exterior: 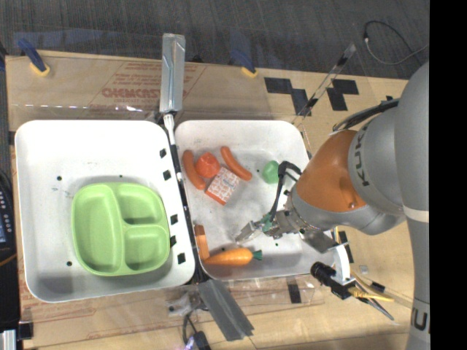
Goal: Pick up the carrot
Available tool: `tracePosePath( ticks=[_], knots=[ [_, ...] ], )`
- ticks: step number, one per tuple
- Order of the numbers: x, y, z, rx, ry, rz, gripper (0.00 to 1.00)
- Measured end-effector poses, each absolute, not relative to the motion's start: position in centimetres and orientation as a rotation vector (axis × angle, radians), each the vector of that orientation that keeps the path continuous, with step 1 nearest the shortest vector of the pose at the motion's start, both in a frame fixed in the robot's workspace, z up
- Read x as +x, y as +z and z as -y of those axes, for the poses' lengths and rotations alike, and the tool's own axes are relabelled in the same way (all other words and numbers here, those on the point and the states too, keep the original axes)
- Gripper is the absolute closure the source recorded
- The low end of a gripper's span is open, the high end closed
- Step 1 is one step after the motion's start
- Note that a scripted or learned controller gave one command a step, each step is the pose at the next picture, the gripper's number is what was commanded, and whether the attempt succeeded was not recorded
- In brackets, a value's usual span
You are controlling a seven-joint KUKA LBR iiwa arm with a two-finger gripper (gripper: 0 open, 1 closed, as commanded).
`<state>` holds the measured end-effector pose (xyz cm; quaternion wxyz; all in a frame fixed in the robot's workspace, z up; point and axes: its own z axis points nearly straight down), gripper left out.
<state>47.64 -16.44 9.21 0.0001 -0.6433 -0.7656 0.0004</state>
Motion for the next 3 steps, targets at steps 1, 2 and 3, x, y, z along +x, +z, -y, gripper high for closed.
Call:
tracePosePath(
  ticks=[1, 2, 3],
  knots=[
    [47.64, 9.08, 11.21, -1.918, 0.0, 2.483, 0.0],
    [47.7, 10.03, 11.26, -1.913, 0.002, 2.486, 1.0],
    [47.7, 10.03, 11.26, -1.913, 0.002, 2.486, 0.0]
  ],
)
